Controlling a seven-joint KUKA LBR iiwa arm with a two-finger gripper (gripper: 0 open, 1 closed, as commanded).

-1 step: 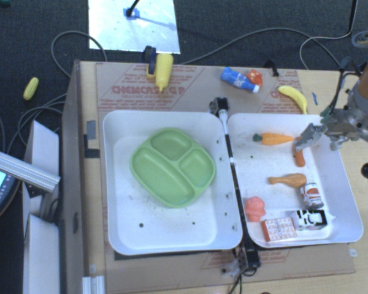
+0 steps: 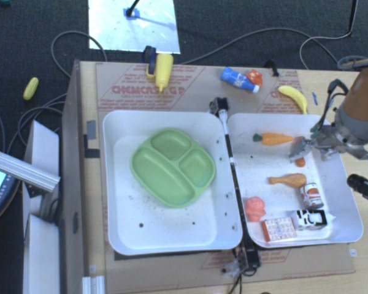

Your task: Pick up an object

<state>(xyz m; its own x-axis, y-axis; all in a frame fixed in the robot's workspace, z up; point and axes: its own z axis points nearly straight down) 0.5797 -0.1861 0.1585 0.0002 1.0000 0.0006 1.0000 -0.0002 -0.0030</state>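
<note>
The gripper (image 2: 300,150) hangs low over the right bin (image 2: 346,182), and whether its jaws stand wide or closed I cannot tell; a small orange-red piece (image 2: 300,162) lies just under them, perhaps touched, though the view is too coarse to say. Nearest candidates are the toy carrot (image 2: 275,139) just beside it and the drumstick (image 2: 288,180) a little nearer the camera; both look like light, stiff, smooth plastic, best pinched across the narrow middle. The same bin also holds a small can (image 2: 311,195), a pink lump (image 2: 254,208), and a checked card (image 2: 278,228). The left bin (image 2: 119,164) carries a green divided plate (image 2: 173,166).
</note>
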